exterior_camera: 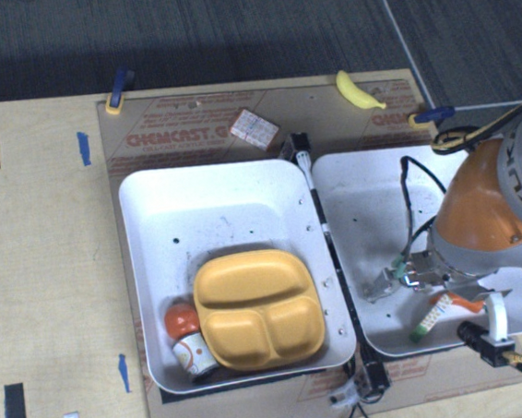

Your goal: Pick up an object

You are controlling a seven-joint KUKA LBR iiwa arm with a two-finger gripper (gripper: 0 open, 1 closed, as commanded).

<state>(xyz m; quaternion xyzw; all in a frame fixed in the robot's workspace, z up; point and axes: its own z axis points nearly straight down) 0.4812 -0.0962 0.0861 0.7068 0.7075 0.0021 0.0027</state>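
Two-finger metal gripper (386,281) low in the right shallow white plastic bin (370,183), fingers spread, nothing between them. Slim white tube with green cap (433,315) lying just beside, ungrasped. Pick not yet made; closing and lifting left.

So there's just the one camera, mounted up above the bench (45,272) and tilted down at a slant, not straight overhead. It's far enough back to fit both white bins, the left bin (155,261) and the right bin (360,184), plus the cardboard sheet (188,132) under them and a strip of dark floor (223,22) along the top. The far side of the bench sits at the top of the frame, the near side at the bottom. The arm (488,207) comes in from the right edge
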